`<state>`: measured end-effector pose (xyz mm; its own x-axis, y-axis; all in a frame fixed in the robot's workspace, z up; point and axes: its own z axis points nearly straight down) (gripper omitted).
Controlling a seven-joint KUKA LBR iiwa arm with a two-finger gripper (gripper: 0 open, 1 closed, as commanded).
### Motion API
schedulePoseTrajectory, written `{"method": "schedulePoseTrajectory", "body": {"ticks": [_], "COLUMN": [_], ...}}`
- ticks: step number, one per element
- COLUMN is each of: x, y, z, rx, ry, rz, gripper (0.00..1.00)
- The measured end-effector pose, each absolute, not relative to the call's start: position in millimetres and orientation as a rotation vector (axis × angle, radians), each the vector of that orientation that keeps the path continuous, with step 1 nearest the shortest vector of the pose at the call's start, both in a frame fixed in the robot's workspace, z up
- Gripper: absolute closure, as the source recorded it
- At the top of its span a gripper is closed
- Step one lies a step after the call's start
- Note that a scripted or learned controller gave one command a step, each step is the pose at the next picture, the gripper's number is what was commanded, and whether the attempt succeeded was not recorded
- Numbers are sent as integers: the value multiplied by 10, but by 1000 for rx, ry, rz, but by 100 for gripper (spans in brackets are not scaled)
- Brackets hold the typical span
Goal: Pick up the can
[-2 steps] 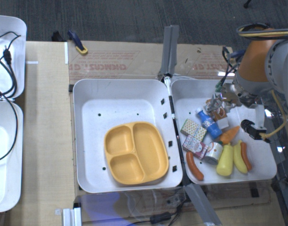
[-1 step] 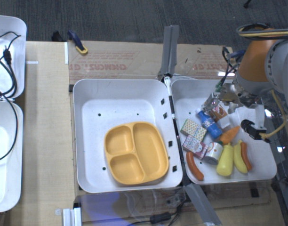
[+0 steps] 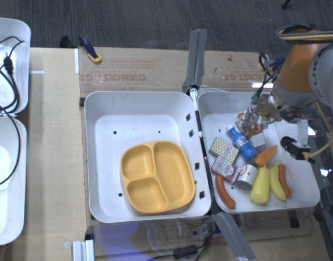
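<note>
Toward the lower middle of the right bin [image 3: 313,200] lay the can [image 3: 247,176], on its side between a sausage [image 3: 225,192] and a yellow squash [image 3: 260,185]. The gripper [image 3: 252,118] hovered up-frame, well apart from it, over the clutter; its opening could not be made out.

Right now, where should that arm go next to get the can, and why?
Probably a short shift down and toward the bin's front: the gripper hovers near the back of the right bin, while the can lies on its side among the food nearer the front.

Plate [image 3: 155,176] in left bin [image 3: 101,145]
</note>
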<state>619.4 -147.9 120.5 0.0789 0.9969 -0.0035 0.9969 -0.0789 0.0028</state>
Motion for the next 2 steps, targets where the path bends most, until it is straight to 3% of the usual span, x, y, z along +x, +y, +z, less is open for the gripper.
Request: {"method": "schedulePoseTrajectory", "body": {"ticks": [1,2], "x": [6312,5923], "y": [-2205,-2155], "z": [1395,1498], "rx": [2411,2356], "ry": [2011,2080], "rz": [-3,-3], "gripper": [100,100]}}
